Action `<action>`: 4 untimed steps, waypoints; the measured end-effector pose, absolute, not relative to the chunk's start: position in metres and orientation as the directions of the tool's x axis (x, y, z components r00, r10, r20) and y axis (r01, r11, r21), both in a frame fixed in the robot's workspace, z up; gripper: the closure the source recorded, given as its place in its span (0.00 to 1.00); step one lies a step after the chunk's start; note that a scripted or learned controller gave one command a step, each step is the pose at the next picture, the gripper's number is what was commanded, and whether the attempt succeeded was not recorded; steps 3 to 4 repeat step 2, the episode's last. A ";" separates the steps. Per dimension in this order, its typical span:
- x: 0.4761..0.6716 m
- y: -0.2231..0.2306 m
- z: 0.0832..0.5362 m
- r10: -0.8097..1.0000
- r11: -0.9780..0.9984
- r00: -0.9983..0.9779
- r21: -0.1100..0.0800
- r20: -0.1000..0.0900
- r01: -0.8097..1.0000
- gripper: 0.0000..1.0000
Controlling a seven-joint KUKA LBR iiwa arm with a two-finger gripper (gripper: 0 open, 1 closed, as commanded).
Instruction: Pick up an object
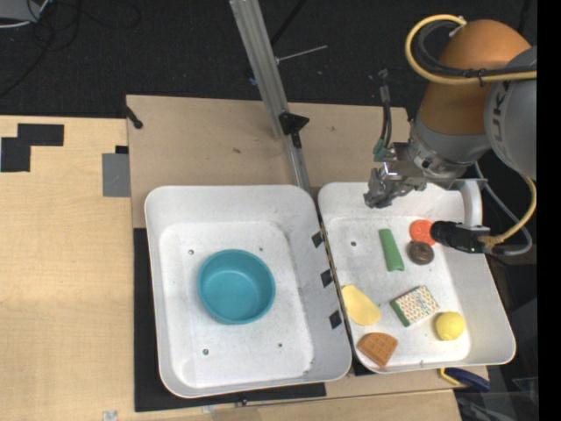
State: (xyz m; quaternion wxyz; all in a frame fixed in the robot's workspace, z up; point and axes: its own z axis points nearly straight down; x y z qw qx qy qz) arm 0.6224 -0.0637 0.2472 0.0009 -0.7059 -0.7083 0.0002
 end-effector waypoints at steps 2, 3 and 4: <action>0.634 0.041 0.254 1.000 0.003 -0.003 0.000 0.001 1.000 1.00; 0.634 0.041 0.254 1.000 0.003 -0.003 0.000 0.001 1.000 1.00; 0.634 0.041 0.254 1.000 0.003 -0.003 0.000 0.001 1.000 1.00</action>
